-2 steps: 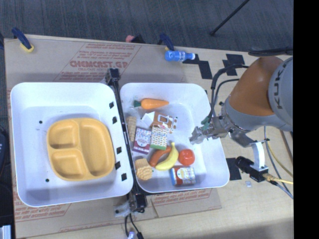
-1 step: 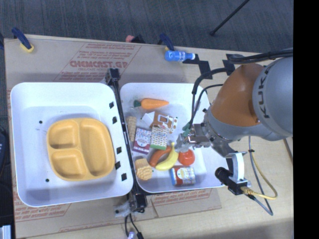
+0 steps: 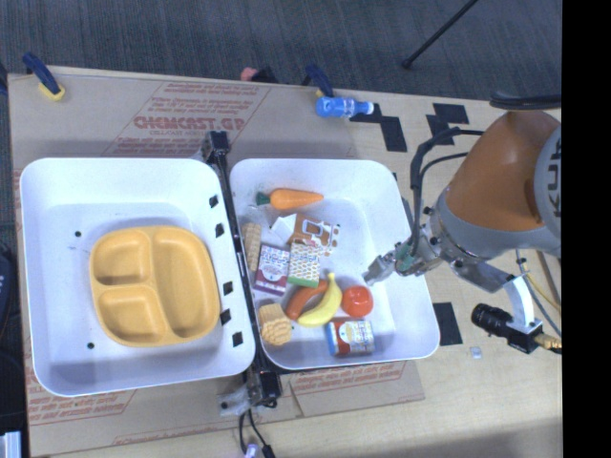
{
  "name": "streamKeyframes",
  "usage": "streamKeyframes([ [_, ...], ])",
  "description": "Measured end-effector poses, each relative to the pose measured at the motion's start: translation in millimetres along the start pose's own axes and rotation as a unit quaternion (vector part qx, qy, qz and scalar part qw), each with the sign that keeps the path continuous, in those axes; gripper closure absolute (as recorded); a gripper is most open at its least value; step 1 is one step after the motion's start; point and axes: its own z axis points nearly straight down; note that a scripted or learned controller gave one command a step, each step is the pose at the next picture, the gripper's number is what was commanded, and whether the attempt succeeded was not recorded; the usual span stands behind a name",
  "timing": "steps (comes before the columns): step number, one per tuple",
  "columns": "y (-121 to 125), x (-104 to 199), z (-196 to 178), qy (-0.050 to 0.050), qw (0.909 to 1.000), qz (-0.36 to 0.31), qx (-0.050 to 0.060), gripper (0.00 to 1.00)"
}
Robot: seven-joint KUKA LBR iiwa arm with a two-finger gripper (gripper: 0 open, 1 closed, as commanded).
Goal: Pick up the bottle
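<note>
A small blue bottle (image 3: 336, 108) with a pale cap lies on its side on the bench, just behind the right bin (image 3: 406, 218). My gripper (image 3: 380, 268) hangs low over the right side of that bin, near its right wall, well in front of the bottle. It is just above and to the right of a red tomato (image 3: 357, 301). I see nothing held in it. The orange band and the grey wrist stand to its right.
The right bin holds a carrot (image 3: 295, 198), a banana (image 3: 325, 306), a red-labelled can (image 3: 351, 337), small cartons (image 3: 289, 263) and a cracker (image 3: 276, 330). A yellow divided plate (image 3: 153, 284) lies in the left bin (image 3: 38, 218). Blue clamps (image 3: 43, 76) grip the board's back edge.
</note>
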Motion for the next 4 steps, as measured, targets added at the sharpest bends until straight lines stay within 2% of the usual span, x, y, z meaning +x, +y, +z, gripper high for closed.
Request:
streamKeyframes([
  [1, 23.8, 71.8, 34.4, 0.001, 1.0, 0.009, 0.001, 1.0],
  [2, 54.5, 164.2, 36.2, 0.001, 0.9983, -0.059, 0.001, 1.0],
  [3, 49.6, 147.8, -80.8, -0.001, 0.9841, -0.177, 0.0, 1.0],
  [4, 54.5, 165.7, 36.0, 0.001, 0.9569, -0.291, 0.001, 1.0],
])
